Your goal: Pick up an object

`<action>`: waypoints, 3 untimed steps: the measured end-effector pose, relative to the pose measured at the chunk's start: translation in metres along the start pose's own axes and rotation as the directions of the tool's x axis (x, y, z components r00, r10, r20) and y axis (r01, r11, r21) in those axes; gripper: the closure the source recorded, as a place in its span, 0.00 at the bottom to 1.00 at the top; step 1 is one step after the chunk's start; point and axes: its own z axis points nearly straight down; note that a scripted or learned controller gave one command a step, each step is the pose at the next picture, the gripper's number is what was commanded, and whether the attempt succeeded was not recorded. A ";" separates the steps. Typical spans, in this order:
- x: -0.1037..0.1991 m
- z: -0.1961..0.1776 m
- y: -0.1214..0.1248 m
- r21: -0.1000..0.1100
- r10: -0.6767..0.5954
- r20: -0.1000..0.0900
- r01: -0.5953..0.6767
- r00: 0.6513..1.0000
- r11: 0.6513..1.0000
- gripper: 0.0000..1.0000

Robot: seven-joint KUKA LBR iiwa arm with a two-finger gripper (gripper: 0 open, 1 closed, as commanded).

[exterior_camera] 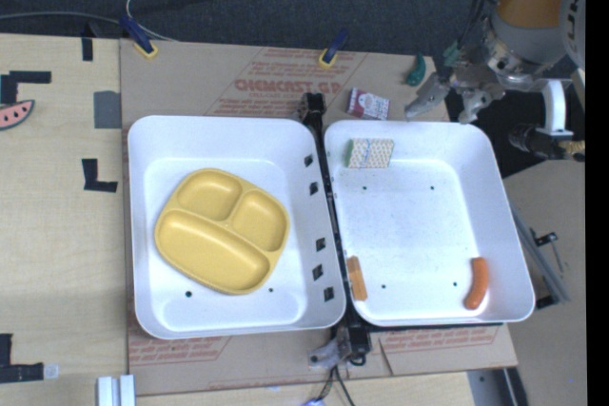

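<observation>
Camera view: gripper [445, 102] poised above the far edge of the right bin [501, 204], fingers spread apart with nothing between them, well clear of everything inside. In that bin, a pale sponge [370, 153] at the far left corner, an orange sausage-shaped piece [477, 283] near the right wall, a small brown stick [357, 278] against the near left wall. In the left bin [152, 147], a yellow divided tray [222, 229] lying flat.

The grey, orange-banded arm reaches in from the right, its tool [445, 103] open, fingers spread, holding nothing.
</observation>
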 end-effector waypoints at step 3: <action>0.015 0.158 -0.040 0.003 -0.002 -0.002 0.002 1.000 1.000 1.00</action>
